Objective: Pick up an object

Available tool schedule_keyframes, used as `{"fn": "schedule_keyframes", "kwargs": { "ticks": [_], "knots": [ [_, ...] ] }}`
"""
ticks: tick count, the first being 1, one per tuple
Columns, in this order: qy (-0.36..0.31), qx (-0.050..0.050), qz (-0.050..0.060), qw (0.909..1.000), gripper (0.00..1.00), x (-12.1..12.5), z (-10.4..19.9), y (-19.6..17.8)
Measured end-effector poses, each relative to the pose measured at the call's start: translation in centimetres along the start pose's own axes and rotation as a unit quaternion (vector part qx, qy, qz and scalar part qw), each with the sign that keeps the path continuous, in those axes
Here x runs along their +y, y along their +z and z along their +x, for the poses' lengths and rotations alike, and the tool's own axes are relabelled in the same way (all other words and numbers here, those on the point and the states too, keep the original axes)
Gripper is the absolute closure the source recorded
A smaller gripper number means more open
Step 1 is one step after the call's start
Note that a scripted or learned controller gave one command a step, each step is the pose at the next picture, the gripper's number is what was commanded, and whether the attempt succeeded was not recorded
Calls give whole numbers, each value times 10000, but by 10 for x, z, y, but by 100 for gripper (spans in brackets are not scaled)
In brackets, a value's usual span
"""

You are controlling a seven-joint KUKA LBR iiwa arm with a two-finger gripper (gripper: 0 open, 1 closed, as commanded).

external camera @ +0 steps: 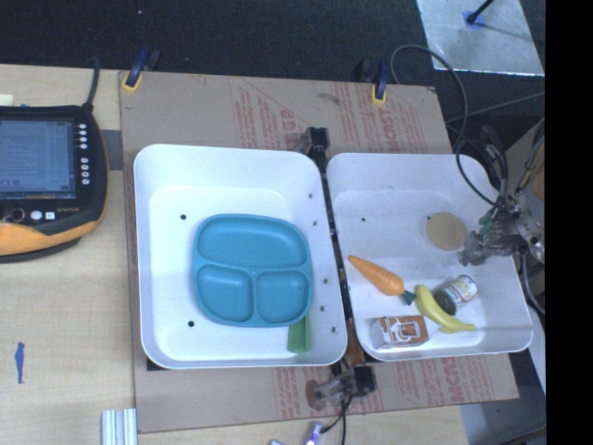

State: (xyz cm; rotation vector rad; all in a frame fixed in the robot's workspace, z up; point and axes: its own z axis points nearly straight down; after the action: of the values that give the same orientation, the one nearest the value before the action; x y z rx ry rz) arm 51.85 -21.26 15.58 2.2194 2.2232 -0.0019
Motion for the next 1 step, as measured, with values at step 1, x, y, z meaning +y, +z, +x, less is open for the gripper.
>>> {"fn": "schedule_keyframes", "kwargs": {
  "ticks": [1],
  "knots": [
    [-7, 0, 5, 10000, 0, 0, 0, 0]
  ]
}}
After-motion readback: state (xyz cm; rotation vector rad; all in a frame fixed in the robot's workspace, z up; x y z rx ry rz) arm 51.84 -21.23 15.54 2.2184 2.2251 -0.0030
